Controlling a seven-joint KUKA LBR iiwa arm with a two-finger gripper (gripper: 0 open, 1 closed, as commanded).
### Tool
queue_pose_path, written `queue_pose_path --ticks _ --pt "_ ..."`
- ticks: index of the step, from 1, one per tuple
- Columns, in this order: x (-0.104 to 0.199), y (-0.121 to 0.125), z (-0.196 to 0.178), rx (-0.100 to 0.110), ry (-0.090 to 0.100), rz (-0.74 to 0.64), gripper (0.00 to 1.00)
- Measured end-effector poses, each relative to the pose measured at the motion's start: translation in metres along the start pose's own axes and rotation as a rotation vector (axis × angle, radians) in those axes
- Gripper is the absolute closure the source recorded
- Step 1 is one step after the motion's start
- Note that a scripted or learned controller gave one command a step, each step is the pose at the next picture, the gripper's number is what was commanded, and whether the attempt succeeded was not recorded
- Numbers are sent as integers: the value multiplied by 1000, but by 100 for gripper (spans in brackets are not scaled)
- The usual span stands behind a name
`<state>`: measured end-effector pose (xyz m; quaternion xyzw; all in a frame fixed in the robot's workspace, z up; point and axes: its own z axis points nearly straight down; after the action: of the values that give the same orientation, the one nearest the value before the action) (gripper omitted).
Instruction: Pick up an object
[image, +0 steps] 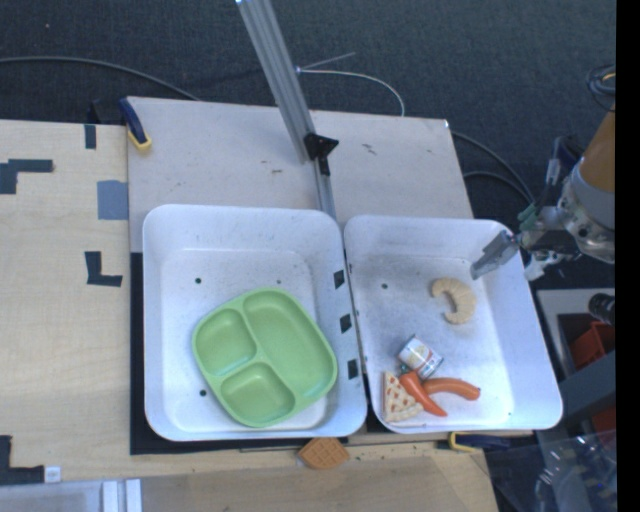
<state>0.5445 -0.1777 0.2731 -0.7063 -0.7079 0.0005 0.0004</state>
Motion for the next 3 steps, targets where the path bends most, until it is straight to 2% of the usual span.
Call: queue_pose_path --ticks 1,2,3 --pt "0 0 0 0 0 0 0" --pt "3 3 44 5 0 1 0" --pt "3 7 107 7 1 1 0"
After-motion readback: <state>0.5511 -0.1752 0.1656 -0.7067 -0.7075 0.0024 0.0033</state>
